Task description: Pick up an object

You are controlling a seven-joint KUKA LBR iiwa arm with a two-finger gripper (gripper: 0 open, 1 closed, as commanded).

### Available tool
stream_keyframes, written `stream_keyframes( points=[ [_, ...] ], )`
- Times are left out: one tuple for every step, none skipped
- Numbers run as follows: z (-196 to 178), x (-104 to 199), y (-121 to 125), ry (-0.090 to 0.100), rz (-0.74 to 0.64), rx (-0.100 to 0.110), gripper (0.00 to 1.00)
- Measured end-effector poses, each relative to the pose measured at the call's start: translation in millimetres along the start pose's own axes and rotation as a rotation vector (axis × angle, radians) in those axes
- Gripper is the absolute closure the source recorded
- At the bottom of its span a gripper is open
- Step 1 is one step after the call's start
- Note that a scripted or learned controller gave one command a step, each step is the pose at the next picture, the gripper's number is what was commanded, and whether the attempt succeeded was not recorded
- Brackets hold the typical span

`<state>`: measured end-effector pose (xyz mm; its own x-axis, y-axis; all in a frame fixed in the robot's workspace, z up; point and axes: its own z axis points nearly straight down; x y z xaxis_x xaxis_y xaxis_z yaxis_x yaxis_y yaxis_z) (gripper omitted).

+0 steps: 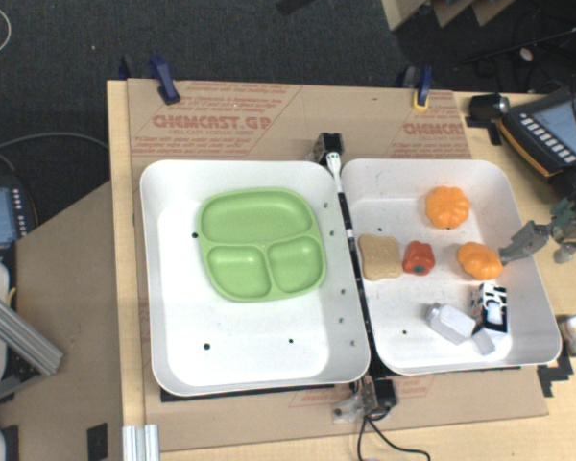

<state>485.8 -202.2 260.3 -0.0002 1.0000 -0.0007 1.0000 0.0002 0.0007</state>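
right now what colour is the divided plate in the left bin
Light green. The divided plate lies in the left bin, plain in the camera view.

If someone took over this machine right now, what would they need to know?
Gripper: at the right bin's right edge, beside an orange fruit toy; whether it is open or shut is unclear.
Right bin: a second orange toy, a small red toy, a tan sponge-like block, a grey piece and a black-and-white item.
Left bin: a green divided plate.
Done: nothing lifted.
Left: grasp and raise one object.
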Motion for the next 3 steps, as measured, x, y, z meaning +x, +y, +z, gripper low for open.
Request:
stream_keyframes(
  points=[
    [161.0,-4.0,-11.3,0.007,0.002,0.016,0.00],
    [-111.7,-23.2,10.7,-0.009,-0.002,-0.019,0.00],
    [-268.4,9.0,-6.2,-0.007,-0.003,-0.021,0.00]
  ],
)
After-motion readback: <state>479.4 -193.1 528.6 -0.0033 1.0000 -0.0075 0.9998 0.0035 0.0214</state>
